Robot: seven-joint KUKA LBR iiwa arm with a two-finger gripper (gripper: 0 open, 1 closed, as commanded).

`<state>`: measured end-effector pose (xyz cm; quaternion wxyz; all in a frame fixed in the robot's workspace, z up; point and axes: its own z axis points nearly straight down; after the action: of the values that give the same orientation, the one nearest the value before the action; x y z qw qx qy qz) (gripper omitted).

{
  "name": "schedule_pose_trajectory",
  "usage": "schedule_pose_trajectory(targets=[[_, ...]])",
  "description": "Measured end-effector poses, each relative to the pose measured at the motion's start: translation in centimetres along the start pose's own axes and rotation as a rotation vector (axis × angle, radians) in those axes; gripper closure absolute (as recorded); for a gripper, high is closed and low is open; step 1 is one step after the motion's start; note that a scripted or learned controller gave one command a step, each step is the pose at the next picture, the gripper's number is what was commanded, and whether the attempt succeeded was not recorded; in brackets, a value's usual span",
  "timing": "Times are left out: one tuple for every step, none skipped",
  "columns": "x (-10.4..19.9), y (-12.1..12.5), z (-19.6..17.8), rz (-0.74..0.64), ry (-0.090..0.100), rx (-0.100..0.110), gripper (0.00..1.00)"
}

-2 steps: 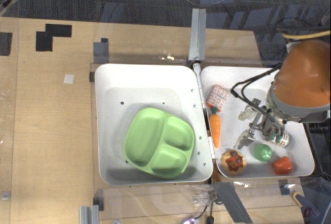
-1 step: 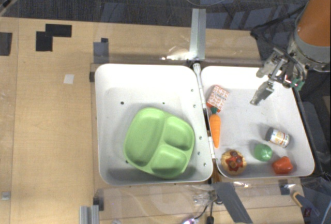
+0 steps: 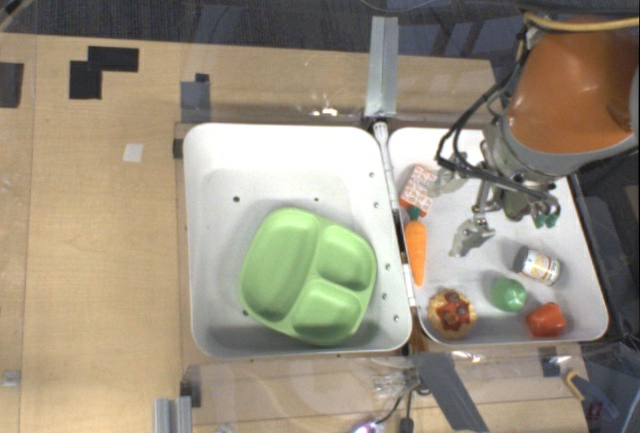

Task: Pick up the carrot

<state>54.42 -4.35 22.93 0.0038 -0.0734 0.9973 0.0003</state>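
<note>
Carrot against right bin's left wall; gripper just beside, jaw state unclear.

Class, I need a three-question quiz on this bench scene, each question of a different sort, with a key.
1. True or false: the carrot lies in the left bin.
2. What lies in the left bin? A) green divided plate B) small jar C) red pepper
3. Fill in: the tool hangs over the ___ bin.

Key: 1 false; 2 A; 3 right.
</note>
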Motion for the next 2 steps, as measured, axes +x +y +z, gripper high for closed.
schedule_pose_trajectory(targets=[[0.5,0.0,0.5,0.090,-0.001,0.000,0.00],[2.2,-12.8,-5.3,0.003,-0.003,0.004,0.00]])
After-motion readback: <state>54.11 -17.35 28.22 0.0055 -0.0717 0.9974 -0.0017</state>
